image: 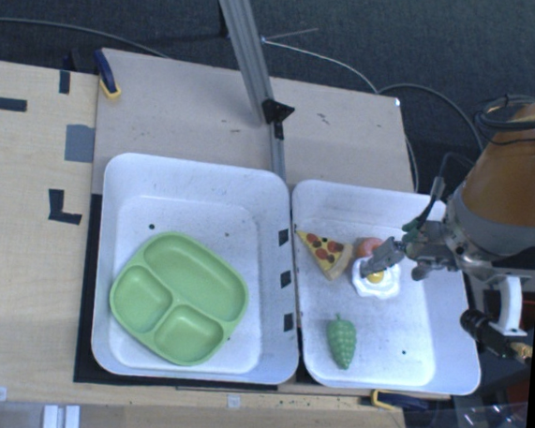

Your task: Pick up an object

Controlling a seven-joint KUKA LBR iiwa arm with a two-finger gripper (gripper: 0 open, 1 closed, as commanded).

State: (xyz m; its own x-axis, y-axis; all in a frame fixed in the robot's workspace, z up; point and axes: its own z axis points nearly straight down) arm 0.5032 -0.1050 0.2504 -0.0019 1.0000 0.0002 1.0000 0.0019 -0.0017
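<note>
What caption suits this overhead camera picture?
Robot gripper hovering at a toy fried egg, beside a pizza slice.

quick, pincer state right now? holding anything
pincer: down in the right bin, right over the fried egg toy; open or closed cannot be told, and nothing is visibly held.

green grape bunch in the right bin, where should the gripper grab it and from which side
Grip the green grape bunch across its narrow width at mid-body, coming straight down from above. It lies flat and long, pointing up-and-down in the view, with bare bin floor on both sides for the fingers.
</note>
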